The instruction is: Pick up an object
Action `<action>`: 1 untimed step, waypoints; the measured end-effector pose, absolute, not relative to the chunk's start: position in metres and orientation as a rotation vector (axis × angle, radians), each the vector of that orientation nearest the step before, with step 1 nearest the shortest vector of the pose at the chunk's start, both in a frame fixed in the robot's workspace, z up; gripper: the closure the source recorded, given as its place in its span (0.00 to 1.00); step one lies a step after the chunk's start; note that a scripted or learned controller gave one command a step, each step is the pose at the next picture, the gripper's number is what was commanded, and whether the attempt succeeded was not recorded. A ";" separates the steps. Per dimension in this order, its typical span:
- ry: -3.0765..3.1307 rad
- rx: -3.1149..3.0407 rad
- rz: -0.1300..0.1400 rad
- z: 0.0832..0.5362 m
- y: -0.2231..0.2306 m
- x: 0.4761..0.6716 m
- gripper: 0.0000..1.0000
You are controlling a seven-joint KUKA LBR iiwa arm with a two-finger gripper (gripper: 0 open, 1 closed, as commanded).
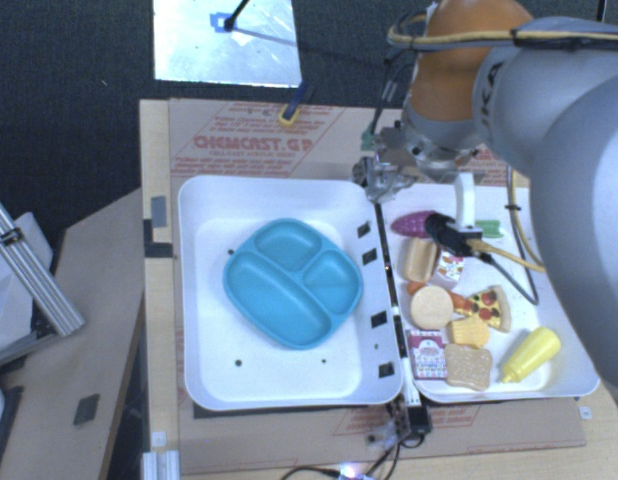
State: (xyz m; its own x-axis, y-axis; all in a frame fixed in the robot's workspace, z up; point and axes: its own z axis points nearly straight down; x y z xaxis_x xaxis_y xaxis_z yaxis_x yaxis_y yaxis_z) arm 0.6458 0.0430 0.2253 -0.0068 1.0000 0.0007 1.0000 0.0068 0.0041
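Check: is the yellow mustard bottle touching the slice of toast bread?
Apart. The camera view shows a strip of white bin floor between the yellow mustard bottle and the toast slice.

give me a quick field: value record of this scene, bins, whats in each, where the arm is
left bin: holds a blue divided plate
right bin: holds toy food
food seen: purple piece, pizza slice, yellow bottle, toast slice, round cracker
arm: reaches in from the right, over the far end of the right bin
gripper: near the far end of the divider between the bins
held object: none visible between the jaws
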 end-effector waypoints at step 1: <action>2.226 2.214 0.002 0.217 0.053 0.649 1.00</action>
